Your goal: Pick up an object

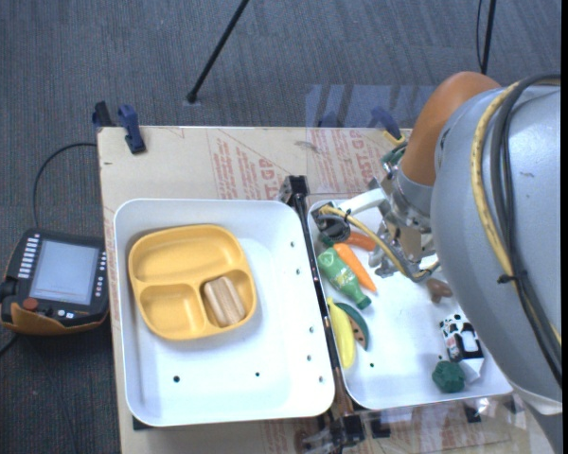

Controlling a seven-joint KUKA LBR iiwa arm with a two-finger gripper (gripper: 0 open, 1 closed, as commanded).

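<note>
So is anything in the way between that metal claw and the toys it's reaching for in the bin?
Nothing visible blocks it. The gripper hangs in the right bin, right beside the carrot and green bottle. The banana lies nearer the front, apart from it. The arm's bulk hides part of that bin.

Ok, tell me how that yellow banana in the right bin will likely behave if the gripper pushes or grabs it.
The banana looks like smooth toy plastic, so probably stiff, light and somewhat slippery. Its curved shape may make it pivot rather than slide straight. It lies against the bin's wall, so grabbing it there could be awkward.
</note>
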